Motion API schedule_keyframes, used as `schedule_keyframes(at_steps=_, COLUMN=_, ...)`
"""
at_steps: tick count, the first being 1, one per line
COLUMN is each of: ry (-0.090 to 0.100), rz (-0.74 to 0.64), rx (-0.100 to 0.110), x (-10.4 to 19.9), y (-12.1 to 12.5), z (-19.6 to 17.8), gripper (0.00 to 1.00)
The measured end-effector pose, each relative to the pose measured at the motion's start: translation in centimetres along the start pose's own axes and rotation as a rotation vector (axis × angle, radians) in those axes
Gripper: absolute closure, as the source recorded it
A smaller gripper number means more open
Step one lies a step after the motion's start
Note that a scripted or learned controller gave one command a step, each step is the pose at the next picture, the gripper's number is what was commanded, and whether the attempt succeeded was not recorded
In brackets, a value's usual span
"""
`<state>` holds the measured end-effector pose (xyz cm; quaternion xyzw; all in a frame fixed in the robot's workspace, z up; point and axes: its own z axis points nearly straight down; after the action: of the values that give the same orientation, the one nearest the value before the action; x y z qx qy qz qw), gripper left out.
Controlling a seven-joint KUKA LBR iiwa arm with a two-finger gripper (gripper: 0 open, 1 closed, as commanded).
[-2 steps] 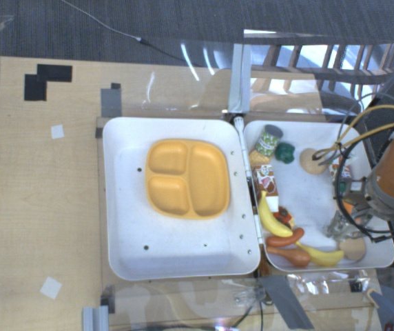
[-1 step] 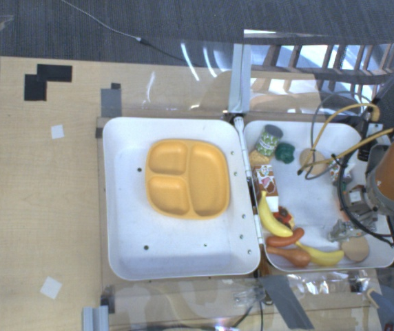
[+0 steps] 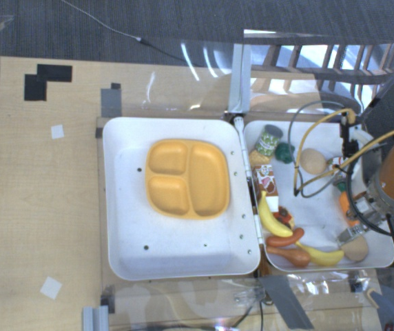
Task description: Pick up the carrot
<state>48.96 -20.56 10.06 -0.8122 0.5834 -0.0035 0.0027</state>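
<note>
Two white bins sit side by side; the carrot, a small orange sliver, lies at the right bin's far right side, partly under the arm. The gripper hovers just below it, near a tan ball; whether its claw is apart or together, I cannot tell. Nothing looks lifted, so the whole pick seems left to do
</note>
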Motion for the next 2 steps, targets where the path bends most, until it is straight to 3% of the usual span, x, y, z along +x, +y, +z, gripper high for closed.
schedule_keyframes(at_steps=1, ry=0.007, rz=-0.012, rx=0.008, x=1.2, y=-6.9, z=-17.2, gripper=1.0)
schedule_keyframes(at_steps=2, ry=-0.012, rz=-0.405, rx=-0.009, x=-2.4, y=-3.5, z=-6.2, gripper=1.0)
